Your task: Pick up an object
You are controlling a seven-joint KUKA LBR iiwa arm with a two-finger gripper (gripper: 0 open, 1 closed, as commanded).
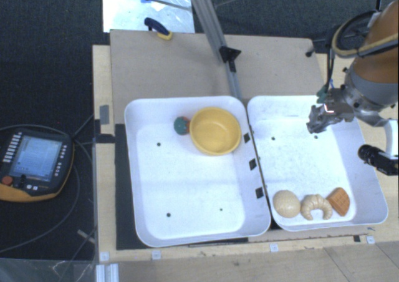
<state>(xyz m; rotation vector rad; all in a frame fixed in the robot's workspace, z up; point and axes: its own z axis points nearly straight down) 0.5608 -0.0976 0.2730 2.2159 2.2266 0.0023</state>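
I have the pincer [316, 121] hanging over the upper part of the right bin [368, 212], close to that bin's far rim and well inside its side walls; I cannot tell from here whether it is apart or together, and nothing shows between its tips. Directly below it in the view stretches a wide bare patch of white floor, the freest room on that side. Past that patch, well apart from the pincer and pressed along the near rim, sit three items in a row: a pale round bun [287, 203], a croissant [316, 206] touching it, and a waffle-like brown piece [339, 200] just beside that. To the pincer's left, across the wall between the bins, the left bin [187, 224] holds a yellow bowl [215, 131] near its upper right corner, with a small green ball [181, 125] against the bowl's far side.
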